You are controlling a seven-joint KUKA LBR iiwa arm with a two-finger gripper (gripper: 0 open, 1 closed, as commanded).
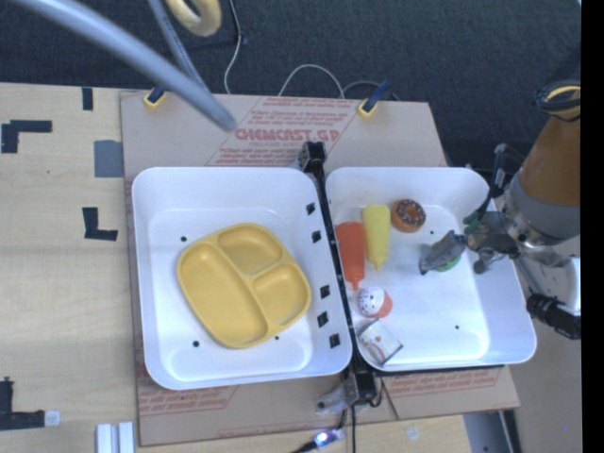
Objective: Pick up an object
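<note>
Pincer [444, 255] (grip state unclear) hovers in right bin [500, 343], right of yellow bottle [377, 232]

On the tabletop [57, 281], a cardboard sheet [283, 125] with red lettering lies under the two white bins, the left bin [151, 196] holding a yellow divided plate [243, 283] near its middle.

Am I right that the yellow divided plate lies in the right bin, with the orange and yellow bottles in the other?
Not quite. The camera view shows the yellow divided plate in the left bin; the orange bottle and yellow bottle lie in the right bin.
</note>
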